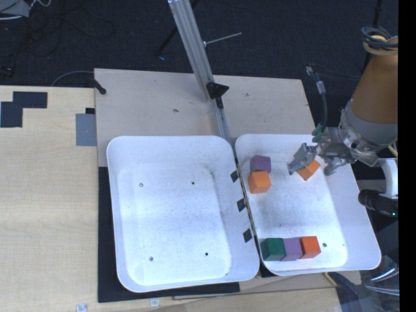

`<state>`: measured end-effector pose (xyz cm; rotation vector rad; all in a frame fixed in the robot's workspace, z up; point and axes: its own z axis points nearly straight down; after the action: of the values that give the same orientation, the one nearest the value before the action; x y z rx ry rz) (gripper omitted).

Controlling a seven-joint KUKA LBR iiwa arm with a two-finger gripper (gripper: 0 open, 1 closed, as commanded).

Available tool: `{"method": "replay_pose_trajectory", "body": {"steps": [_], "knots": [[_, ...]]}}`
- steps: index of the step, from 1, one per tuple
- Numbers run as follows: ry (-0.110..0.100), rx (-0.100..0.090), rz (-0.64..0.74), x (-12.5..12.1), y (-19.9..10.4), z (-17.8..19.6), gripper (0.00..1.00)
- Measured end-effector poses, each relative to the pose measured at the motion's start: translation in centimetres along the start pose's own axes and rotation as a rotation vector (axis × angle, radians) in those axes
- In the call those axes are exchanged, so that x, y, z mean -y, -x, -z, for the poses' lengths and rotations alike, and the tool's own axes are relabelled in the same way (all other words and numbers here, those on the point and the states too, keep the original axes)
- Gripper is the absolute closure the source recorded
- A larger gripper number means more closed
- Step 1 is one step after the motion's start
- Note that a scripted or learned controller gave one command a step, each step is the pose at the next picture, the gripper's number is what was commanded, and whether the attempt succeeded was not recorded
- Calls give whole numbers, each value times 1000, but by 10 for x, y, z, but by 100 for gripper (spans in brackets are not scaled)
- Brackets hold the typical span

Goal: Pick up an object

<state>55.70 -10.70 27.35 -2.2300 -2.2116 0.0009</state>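
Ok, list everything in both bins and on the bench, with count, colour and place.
Bins: two, white, side by side: left bin, right bin.
Purple blocks: two; one at the right bin's upper left, one mid-row along its near edge.
Orange blocks: three; one below the upper purple block, one at the row's right end, one at the gripper.
Green block: one, row's left end.
Metal rail: one, silver, behind the bins.
Gripper: one, grey, over the right bin.

Two white bins side by side; blocks counted: three orange blocks, two purple blocks, one green block.
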Motion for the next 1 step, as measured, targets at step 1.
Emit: {"method": "replay_pose_trajectory", "body": {"steps": [1], "knots": [[-8, -1, 10, -44, -5, -132, 0]]}}
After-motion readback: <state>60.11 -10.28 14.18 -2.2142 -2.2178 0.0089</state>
